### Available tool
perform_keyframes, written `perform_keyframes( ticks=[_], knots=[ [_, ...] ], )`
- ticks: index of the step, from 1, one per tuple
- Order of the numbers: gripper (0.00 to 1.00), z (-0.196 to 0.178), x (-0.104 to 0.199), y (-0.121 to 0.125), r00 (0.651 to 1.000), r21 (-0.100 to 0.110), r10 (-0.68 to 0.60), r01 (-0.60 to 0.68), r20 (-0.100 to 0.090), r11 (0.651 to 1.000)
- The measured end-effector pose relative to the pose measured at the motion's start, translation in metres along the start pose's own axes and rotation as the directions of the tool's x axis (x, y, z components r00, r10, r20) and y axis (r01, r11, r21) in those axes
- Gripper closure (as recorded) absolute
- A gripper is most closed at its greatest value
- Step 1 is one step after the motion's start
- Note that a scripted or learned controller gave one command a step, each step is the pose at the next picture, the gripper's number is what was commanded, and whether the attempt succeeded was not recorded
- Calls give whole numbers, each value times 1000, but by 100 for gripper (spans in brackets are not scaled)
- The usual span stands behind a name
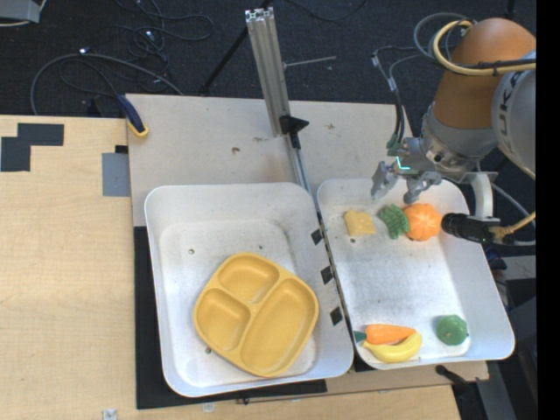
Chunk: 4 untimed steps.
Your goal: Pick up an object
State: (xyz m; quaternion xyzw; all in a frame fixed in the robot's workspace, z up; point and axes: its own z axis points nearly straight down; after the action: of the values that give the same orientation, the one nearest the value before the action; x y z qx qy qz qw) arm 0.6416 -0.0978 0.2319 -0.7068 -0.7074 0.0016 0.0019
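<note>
Approach step: jaws [404, 182] above the right bin [411, 269].
Left of the orange [423, 221] lie the yellow piece [359, 224] and the green piece [395, 220]. Jaws hang spread, empty, just behind the orange. Next move: descend and close.

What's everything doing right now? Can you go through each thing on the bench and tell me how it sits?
Pincer: hovering over the far end of the right bin, holding nothing.
Orange fruit: lying in the right bin, touching the green leafy piece.
Pale yellow piece: lying loose, apart.
Carrot: resting on the banana.
Green round piece: lying alone.
Yellow divided plate: flat in the left bin.
</note>
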Motion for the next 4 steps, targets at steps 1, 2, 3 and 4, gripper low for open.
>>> perform_keyframes(
  ticks=[1,2,3,4],
  knots=[
    [0,-2,0,1,1000,-4,0,0,0,1000],
    [0,55,-4,-8,1000,2,1,-1,0,1000],
    [0,102,-4,-1,1000,3,0,0,0,1000],
    [0,131,-5,-1,1000,-6,2,-2,1,1000]
  ],
)
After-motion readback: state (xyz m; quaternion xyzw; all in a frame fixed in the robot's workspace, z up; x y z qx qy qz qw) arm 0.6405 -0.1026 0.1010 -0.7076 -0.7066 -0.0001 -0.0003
